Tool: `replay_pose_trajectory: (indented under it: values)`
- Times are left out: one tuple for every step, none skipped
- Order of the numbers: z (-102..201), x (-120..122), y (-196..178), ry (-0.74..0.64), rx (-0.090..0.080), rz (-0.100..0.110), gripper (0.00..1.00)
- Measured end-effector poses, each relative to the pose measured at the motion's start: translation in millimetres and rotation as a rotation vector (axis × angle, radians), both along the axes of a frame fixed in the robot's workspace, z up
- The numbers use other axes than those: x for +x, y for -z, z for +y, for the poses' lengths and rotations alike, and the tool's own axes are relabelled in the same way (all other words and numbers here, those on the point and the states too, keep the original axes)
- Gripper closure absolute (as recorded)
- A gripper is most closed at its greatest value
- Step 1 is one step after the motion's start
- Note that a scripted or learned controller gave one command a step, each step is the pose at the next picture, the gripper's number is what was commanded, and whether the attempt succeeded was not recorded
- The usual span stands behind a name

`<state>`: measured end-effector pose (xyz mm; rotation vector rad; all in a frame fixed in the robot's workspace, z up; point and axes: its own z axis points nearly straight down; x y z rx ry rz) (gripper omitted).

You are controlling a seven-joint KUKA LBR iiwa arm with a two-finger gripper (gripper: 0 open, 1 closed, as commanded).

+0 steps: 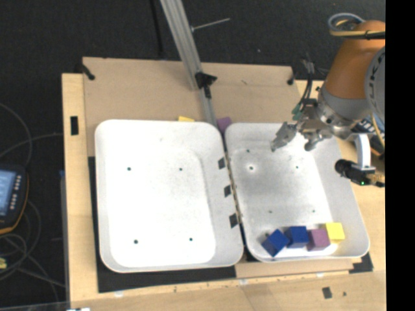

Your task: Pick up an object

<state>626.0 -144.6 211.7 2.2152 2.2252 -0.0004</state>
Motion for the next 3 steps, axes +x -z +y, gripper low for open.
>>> replay_pose_trajectory:
  values:
    - [57.2,-63.4,53.5,-0.001,0.004,0.009,0.00]
    - [37.6,-124.7,115.9,0.010,0.000,-0.002,0.00]
    - [-20.6,-70.1,113.6,0.007,-0.003,-0.006,0.00]
